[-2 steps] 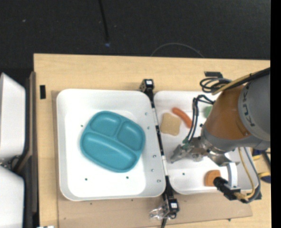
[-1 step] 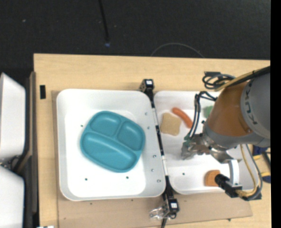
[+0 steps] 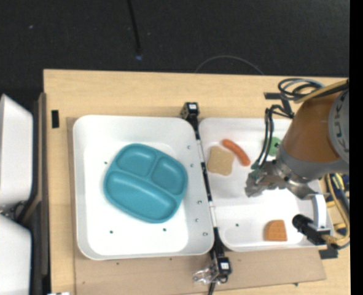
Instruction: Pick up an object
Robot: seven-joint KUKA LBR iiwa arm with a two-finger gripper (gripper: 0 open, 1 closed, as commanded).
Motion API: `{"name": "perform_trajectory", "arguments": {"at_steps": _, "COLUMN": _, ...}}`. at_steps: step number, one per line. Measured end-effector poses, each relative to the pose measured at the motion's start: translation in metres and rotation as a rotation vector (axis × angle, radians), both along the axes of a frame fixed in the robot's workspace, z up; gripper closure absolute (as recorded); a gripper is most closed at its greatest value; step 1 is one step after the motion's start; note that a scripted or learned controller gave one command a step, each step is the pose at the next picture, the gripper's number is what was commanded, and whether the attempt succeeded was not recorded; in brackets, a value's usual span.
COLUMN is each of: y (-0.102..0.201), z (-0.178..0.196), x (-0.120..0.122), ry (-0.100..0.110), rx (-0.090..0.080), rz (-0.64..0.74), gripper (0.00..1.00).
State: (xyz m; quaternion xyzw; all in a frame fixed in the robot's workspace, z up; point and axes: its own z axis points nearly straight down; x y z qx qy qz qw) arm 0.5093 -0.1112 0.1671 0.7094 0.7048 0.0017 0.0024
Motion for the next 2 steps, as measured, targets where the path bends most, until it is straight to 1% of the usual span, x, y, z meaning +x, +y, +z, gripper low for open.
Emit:
{"name": "perform_trajectory", "arguments": {"at_steps": 1, "y": 0.004, "z": 0.063, "x": 0.003, "ry": -0.003, "rx": 0.0, "rz": 0.01, "gripper": 1.0}}
{"name": "perform_trajectory", "arguments": {"at_steps": 2, "y": 0.003, "z": 0.082, "x": 0.004, "ry": 0.002, "rx": 0.001, "rz": 0.01, "gripper": 1.0}}
